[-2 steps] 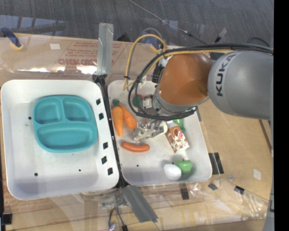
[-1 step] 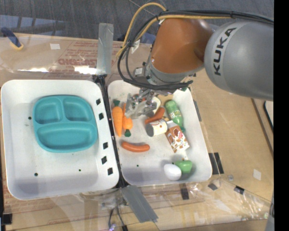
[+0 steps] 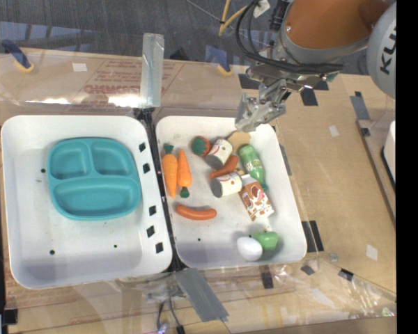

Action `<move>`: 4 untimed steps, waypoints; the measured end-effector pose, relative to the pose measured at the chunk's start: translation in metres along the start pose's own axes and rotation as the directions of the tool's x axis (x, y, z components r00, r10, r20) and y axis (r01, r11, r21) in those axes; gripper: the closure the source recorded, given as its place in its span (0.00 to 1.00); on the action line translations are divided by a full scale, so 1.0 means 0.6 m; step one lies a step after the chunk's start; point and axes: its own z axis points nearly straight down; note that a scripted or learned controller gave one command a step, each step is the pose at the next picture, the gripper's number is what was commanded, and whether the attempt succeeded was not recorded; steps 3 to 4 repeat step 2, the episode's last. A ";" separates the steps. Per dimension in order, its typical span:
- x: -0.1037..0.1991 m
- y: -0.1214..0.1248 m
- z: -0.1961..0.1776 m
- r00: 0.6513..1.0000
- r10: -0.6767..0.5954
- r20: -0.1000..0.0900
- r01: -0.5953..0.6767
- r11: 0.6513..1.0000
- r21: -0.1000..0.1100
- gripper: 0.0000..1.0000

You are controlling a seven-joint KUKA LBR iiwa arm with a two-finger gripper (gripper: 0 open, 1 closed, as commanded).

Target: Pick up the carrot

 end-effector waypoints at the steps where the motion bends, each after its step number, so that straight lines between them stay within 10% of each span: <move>1: 0.126 -0.057 -0.265 0.999 -0.033 -0.001 0.033 0.999 0.000 1.00; 2: 0.150 -0.009 -0.058 0.923 -0.385 0.008 0.386 0.923 -0.014 1.00; 4: 0.150 -0.009 -0.058 0.923 -0.385 0.008 0.386 0.923 -0.014 1.00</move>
